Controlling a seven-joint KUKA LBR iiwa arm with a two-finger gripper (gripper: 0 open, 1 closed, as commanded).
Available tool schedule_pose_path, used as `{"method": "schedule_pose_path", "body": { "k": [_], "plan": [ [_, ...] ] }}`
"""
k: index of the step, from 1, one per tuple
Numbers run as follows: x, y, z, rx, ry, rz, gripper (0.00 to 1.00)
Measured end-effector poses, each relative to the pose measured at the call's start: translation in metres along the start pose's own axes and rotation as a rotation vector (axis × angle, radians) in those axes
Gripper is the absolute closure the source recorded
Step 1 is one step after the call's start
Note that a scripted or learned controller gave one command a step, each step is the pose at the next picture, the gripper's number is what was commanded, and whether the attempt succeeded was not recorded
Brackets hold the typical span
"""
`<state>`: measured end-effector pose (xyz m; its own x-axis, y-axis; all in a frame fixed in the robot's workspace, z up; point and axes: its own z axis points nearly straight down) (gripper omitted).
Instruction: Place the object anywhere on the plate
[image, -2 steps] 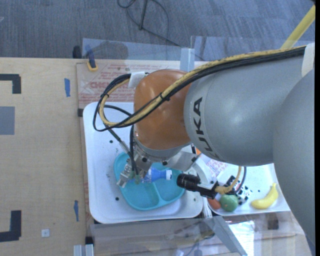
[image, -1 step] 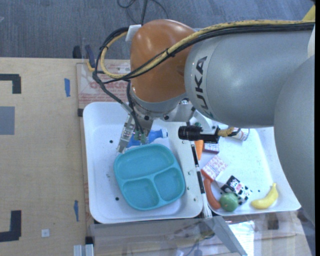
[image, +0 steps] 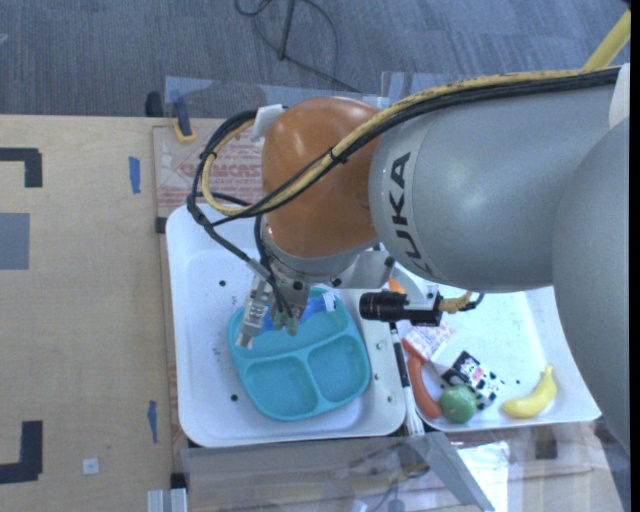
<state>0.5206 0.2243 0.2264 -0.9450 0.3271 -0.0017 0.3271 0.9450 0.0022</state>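
gripper (image: 272, 315) over the far-left rim of the plate (image: 300, 380) — finger state indeterminate — placement unconfirmed, release and retreat pending.

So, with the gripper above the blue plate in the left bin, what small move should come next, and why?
Probably a short lift straight up, to check the grasp. The gripper sits over the upper left rim of the blue plate, and I cannot tell that it carries anything. The banana, green fruit and carrot lie in the right bin.
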Motion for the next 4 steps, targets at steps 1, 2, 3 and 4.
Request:
{"method": "schedule_pose_path", "body": {
  "k": [1, 2, 3, 4],
  "plan": [
    [0.019, -0.066, -0.188, -0.001, -0.003, -0.139, 1.00],
    [0.020, -0.066, -0.084, 0.000, -0.001, -0.003, 1.00],
    [0.020, -0.067, -0.040, -0.001, -0.001, -0.122, 1.00],
    [0.002, -0.114, -0.156, -0.001, -0.006, -0.413, 1.00]
  ]
}}
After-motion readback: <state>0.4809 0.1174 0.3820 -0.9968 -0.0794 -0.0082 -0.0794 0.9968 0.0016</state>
